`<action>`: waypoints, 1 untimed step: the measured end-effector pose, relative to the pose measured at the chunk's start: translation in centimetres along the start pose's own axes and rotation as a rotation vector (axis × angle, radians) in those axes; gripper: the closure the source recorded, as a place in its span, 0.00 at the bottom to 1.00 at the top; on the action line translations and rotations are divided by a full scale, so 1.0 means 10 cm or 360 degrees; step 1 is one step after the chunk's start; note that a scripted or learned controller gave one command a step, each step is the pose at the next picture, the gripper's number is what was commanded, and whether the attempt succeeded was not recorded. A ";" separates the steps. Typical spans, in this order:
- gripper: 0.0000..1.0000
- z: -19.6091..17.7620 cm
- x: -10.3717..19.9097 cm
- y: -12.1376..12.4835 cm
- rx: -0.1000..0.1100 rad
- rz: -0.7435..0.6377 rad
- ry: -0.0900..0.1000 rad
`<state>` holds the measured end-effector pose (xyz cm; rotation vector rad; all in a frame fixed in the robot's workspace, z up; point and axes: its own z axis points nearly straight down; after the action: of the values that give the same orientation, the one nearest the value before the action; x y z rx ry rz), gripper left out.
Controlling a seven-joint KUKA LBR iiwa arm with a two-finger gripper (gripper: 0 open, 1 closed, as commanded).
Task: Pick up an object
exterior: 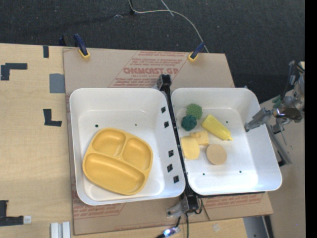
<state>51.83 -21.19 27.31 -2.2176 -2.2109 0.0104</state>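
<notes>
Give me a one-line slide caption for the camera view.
Gripper at the right bin's edge, toy foods clustered inside; yellow divided plate in the left bin.

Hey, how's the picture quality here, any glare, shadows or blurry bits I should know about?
Camera view: lighting is even and soft; the white bins are bright, nearly washed out along their rims, but no hard glare. Shadows are faint, just under the yellow plate and the food pieces. The pincer at the right bin's edge looks slightly soft and dim; the picture overall is low-resolution and a little grainy.
</notes>
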 end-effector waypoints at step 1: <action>0.00 -0.06 0.01 0.02 -0.0016 -0.0006 -0.0005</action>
<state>52.04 -21.14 27.89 -2.2201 -2.2218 0.0022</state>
